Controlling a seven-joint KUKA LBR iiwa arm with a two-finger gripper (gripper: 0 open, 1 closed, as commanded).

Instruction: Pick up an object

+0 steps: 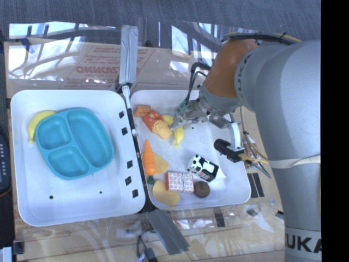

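Two white bins share the bench; in the right bin, the tool hovers just above the small yellow banana; its grip state I cannot tell.

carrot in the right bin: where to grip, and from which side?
Grip the carrot across its thick orange middle, coming straight down from above. It lies flat and runs lengthwise beside the right bin's left wall, so the fingers should close across its narrow width. A pale yellow piece touches its right side, leaving little room there.
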